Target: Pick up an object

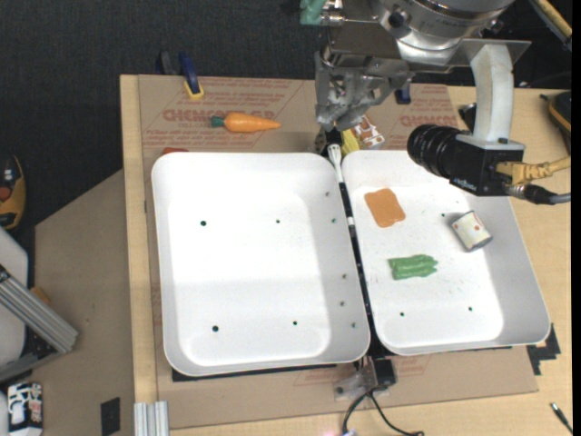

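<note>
Tool point(343, 121) sits at top centre, over the far end of the seam between the two bins, above the cardboard sheet point(272, 103) that covers the surface. Can't tell its state; the tips are lost in clutter.

Right bin point(508, 325) holds three things: an orange flat piece point(385, 207) near the far-left corner, a green flat piece point(413, 267) nearer the middle, and a small white cylinder w/ a red dot point(471, 231) on the right side. All three lie apart from each other and well apart from the tool. Left bin point(245, 262) shows bare white floor w/ a few dark specks.

Around: a toy carrot point(247, 123) lies on the cardboard beyond the left bin, outside both bins. A small red-and-white item point(368, 135) sits just beside the tool at the far bin rims. A black camera-like unit point(454, 160) on a white bracket overhangs the right bin's far edge. A blue-yellow clamp point(190, 73) grips the cardboard's far edge.

Writing: red print on the cardboard, partly covered, not legible enough to read.
</note>
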Robot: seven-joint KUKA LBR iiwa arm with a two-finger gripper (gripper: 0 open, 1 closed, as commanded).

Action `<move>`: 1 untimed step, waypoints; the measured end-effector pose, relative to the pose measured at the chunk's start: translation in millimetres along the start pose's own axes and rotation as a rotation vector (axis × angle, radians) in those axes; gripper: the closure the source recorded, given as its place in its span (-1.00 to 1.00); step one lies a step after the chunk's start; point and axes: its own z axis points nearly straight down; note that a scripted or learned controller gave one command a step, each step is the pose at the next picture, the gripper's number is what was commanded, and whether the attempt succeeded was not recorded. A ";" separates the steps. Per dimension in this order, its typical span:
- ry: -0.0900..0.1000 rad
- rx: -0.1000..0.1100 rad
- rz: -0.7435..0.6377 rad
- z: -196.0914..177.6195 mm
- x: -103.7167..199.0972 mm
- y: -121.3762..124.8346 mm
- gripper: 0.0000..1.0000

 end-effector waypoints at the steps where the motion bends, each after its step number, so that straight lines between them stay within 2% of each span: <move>1: -0.007 0.016 0.020 32.3 -134.2 -2.3 1.00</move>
